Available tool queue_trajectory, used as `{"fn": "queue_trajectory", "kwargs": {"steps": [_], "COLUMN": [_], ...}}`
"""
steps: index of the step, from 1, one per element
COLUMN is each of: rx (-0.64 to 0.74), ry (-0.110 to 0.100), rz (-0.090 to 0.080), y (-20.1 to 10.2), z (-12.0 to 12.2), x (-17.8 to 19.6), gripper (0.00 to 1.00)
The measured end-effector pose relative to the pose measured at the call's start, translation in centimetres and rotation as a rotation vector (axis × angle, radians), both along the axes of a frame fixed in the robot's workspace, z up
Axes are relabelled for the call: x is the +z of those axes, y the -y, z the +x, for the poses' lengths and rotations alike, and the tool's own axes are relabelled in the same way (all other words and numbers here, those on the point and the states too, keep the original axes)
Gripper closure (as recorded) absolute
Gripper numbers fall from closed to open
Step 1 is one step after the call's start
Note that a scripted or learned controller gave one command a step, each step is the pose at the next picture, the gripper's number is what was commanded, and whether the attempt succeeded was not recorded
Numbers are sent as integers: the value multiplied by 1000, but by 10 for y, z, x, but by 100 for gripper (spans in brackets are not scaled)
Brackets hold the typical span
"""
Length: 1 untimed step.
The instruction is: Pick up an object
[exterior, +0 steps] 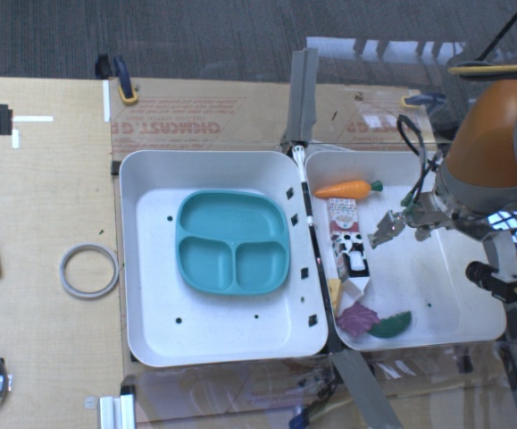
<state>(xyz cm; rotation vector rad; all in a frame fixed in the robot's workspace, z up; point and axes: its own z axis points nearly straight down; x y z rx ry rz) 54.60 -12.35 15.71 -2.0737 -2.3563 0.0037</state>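
Right bin [437,315], contents: orange carrot [343,189] at the far end, long axis across the bin; printed carton [347,239] running lengthwise along the left wall; purple piece [356,318] and green piece [390,325] at the near end. Pincer [387,229] — hovering just right of the carton, carrot up and to its left. Grip width: cannot tell, tips small and blurred; nothing visibly held. Left bin [142,266]: teal divided plate [234,242]. Carton's lower end — possibly overlapping a yellow item.

Smooth teal plastic plate [233,242], glossy white bins [142,266]
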Motion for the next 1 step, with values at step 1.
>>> {"fn": "queue_trajectory", "kwargs": {"steps": [1], "rx": [97], "ry": [15], "rz": [-2], "y": [-7], "z": [113], "x": [-59], "gripper": [0]}}
